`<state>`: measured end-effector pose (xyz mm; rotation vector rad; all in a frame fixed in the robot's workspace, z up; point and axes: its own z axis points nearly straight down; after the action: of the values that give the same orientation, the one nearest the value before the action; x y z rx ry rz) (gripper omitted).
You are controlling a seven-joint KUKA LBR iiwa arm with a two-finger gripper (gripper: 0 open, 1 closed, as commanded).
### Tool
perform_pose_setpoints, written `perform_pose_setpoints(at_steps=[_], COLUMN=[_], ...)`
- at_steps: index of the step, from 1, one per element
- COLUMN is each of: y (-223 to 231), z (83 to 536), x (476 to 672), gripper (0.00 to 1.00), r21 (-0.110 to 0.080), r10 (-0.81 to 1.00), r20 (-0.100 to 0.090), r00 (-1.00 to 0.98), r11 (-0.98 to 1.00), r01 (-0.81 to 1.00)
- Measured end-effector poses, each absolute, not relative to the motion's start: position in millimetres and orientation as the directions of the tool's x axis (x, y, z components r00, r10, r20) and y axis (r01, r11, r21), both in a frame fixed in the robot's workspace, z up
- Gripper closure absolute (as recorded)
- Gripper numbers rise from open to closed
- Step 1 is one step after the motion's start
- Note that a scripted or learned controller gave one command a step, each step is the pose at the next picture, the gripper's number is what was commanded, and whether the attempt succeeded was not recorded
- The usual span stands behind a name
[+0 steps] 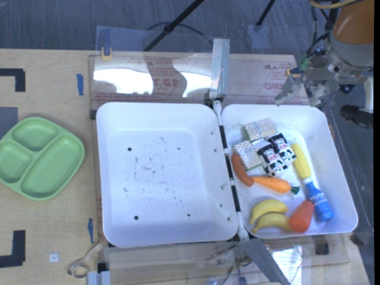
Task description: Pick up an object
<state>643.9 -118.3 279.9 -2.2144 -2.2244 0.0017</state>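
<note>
Toy food fills the right white bin [341, 177] at lower right of the frame: a carrot [272, 184], bananas [270, 214], a corn cob [301, 161], a blue bottle [319, 202], patterned boxes [263, 144]. The left white bin [119, 117] sits beside it, centre frame. A green divided plate [40, 157] lies far left. The gripper [309, 86] hangs at upper right, above the bin's far edge; whether its jaws are parted cannot be told.

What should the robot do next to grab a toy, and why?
Probably swing the end effector inward and down toward the right bin. It sits beyond that bin's far rim, and all the toys, like the carrot and bananas, lie inside it.
</note>
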Motion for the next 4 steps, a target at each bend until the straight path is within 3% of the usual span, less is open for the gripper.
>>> perform_pose_setpoints(at_steps=[1,2,3,4], y=[-133,-146,-134,-147], z=[169,191,239,120], x=[536.6,570.1,593.6,621.9], gripper=[0.00,0.00,0.00,0.00], r21=[-0.002,0.003,0.003,0.019], r10=[1.000,0.949,0.915,0.887], r20=[0.001,-0.001,-0.001,-0.010], r00=[0.024,-0.314,-0.403,-0.462], r11=[-0.024,0.314,0.403,0.462], r01=[1.000,0.949,0.915,0.887])
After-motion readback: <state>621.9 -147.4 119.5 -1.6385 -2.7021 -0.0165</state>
